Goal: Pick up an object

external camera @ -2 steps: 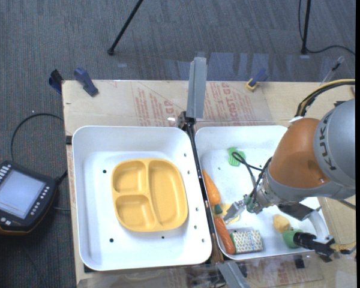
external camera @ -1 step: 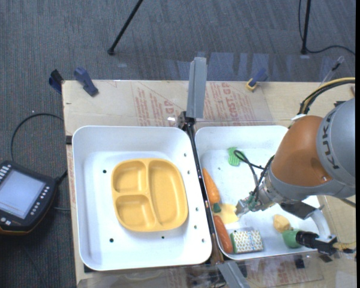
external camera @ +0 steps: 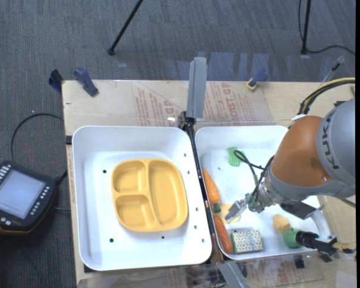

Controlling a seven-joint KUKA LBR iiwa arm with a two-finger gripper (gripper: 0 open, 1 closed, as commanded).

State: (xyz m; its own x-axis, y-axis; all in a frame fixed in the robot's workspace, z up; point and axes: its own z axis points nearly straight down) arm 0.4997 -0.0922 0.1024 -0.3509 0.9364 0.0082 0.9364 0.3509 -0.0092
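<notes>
At the far left of the frame we noted a handheld control pendant, dark-cased with a pale screen, lying on grey carpet. Right of it, the bench top was bare board printed with reddish lettering, seen upside down and not legible to us. The left bin, smooth white plastic with rounded corners, carried a yellow divided plate of three compartments, matte and rounded. A grey upright post stood at the seam between the bins.

In the right bin two glossy orange carrots lay along the left wall, one above the other. A small green item sat toward the upper middle. The gripper hung low over the centre of that bin, beside a yellow piece; we could not tell its opening or whether it had hold of anything. Below it lay a rectangular speckled block. Further right we recorded a tan lump and a green round object. The grey arm casing bore the letters "KU".
</notes>
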